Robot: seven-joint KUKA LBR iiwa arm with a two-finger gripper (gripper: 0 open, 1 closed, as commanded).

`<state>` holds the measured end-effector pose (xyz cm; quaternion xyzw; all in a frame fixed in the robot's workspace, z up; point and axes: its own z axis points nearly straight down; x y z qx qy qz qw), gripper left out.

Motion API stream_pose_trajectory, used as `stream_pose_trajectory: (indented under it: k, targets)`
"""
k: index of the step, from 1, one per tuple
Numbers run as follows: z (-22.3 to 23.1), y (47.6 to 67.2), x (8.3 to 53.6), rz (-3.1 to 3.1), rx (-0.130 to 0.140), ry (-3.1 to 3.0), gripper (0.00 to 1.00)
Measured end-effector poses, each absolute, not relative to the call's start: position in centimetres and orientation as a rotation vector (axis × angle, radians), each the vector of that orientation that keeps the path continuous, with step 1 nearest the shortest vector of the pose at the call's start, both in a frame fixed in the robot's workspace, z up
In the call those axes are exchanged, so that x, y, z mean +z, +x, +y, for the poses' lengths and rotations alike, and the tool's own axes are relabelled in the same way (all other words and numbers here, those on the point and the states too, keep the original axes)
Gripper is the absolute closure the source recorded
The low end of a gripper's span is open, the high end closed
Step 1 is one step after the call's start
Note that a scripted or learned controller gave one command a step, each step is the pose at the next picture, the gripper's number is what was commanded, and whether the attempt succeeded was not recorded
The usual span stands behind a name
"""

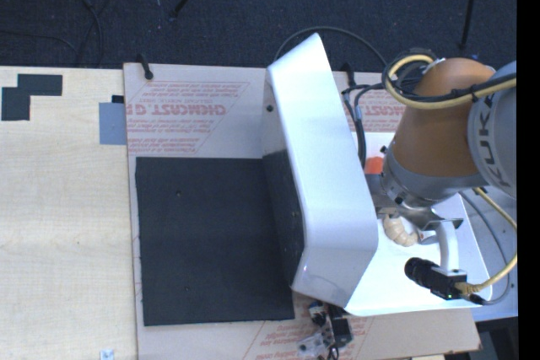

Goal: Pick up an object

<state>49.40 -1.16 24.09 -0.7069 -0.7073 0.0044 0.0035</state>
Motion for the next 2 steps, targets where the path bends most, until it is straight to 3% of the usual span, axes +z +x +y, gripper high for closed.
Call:
stream_pose_trajectory:
  k: [2]
  targets:
    - [6.4, 48.7, 22.9, -2.209, 0.024, -2.231, 1.0]
